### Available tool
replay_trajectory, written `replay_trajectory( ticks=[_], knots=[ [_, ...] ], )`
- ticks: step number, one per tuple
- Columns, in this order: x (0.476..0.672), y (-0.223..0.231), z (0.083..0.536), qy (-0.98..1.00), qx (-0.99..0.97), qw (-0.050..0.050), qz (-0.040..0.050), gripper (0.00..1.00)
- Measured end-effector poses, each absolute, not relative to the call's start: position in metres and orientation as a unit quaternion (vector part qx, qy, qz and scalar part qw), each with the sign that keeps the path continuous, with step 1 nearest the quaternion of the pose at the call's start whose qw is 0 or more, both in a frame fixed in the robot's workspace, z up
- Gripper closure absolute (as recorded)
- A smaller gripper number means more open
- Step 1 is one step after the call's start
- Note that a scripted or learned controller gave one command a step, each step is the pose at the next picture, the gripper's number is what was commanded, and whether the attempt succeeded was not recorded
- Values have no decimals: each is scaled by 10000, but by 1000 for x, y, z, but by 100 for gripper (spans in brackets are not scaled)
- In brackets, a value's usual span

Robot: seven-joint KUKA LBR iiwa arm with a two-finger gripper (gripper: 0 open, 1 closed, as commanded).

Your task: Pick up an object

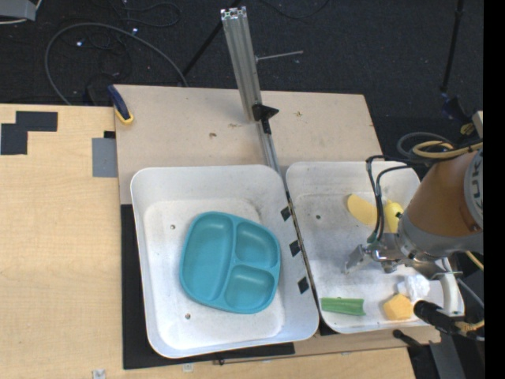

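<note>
I see the gripper (361, 257) low over the right bin (316, 290), its two thin fingers spread apart with nothing between them. At its five o'clock, near the front rim, lies a green block (342, 306); further toward four o'clock sits a yellow-orange chunk (398, 308), with a white crumpled piece (415, 285) just above it — both tight against the arm's side. At twelve o'clock rests a yellow banana-like object (364, 208). Bare bin floor opens toward nine o'clock. Beyond the shared rims, the left bin (158, 212) holds a teal divided plate (231, 262).
</note>
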State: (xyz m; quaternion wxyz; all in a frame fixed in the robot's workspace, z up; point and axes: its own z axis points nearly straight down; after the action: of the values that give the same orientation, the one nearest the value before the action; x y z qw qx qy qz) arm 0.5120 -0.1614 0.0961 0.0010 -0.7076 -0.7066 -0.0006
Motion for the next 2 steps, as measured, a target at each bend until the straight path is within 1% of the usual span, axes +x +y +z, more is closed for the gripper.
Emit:
replay_trajectory(
  ticks=[1, 2],
  knots=[
    [513, -160, 107, -7053, -7089, 17, -29, 100],
    [511, -165, 169, -7073, -7069, -12, -5, 100]
  ],
)
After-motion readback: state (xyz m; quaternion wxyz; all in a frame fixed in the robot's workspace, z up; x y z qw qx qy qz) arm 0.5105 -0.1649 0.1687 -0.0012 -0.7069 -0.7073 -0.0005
